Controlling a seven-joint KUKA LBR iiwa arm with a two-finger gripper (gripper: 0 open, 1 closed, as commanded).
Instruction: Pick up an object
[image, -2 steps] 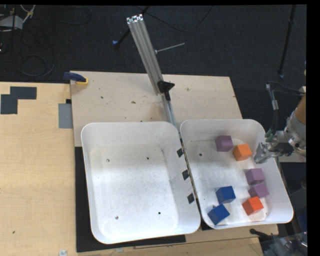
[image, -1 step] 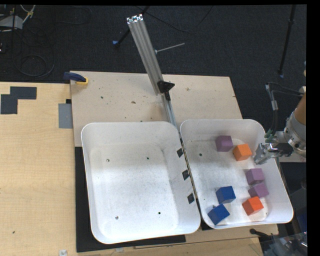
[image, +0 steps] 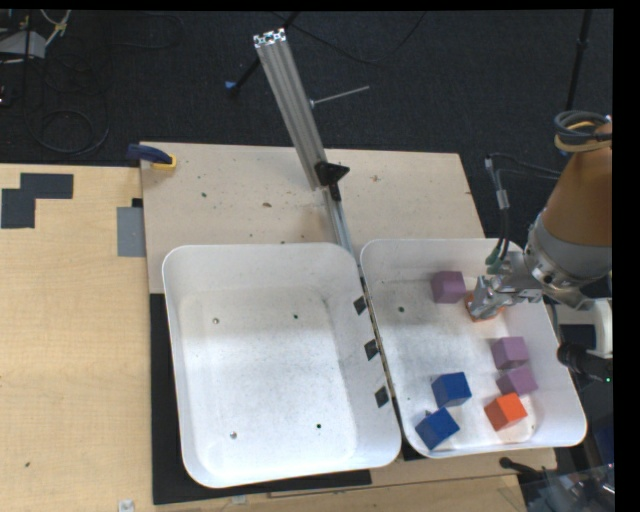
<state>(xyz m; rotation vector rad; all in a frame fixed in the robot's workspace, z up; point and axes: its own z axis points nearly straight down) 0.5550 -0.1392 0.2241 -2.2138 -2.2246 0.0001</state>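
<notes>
In the right bin (image: 400, 262) lie several small blocks. A purple block (image: 448, 287) sits near the back. Two more purple blocks (image: 510, 351) (image: 518, 380) lie toward the right wall. An orange block (image: 506, 410) rests at the front right, with two blue blocks (image: 451, 388) (image: 436, 428) to its left. My gripper (image: 484, 305) is down in this bin, just right of the back purple block, and a bit of orange object (image: 486, 313) shows at its fingertips. Whether the fingers grip that object is unclear.
The left bin (image: 200, 275) stands beside the right one, with black clips along the shared rim. A slanted aluminium pole (image: 295, 110) rises behind the bins. A blue and yellow clamp (image: 152, 156) lies at the bench's back left corner.
</notes>
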